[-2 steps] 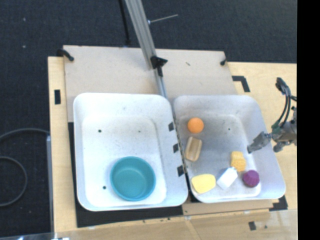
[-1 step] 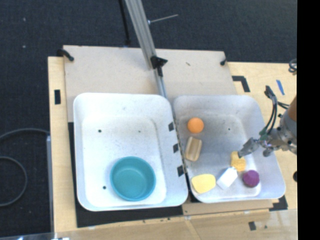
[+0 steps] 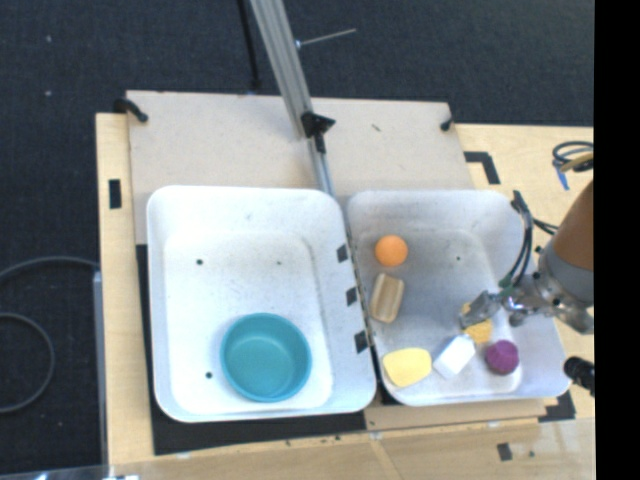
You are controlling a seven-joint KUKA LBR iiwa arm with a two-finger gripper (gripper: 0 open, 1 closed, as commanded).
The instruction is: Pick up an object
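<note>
Small yellow piece (image 3: 480,331): lay in the right bin (image 3: 440,213) near its right wall, directly under the tool tips, touching or almost touching them; I could not tell which.
Tool (image 3: 484,311): reached in from the right over the right bin, low above the yellow piece; whether it was wide, narrow or gripping anything could not be told.
Purple ball (image 3: 502,356): just beside the yellow piece, toward the bin's front right corner.
White block (image 3: 455,355): tilted, near the bin's front edge, between the purple ball and the yellow sponge (image 3: 406,366).
Tan block (image 3: 387,297): near the bin's left wall, upright along it.
Orange ball (image 3: 391,250): just behind the tan block.
Blue bowl (image 3: 265,356): in the left bin (image 3: 240,218), toward its front edge.
Counter (image 3: 520,178): carried both bins side by side.
</note>
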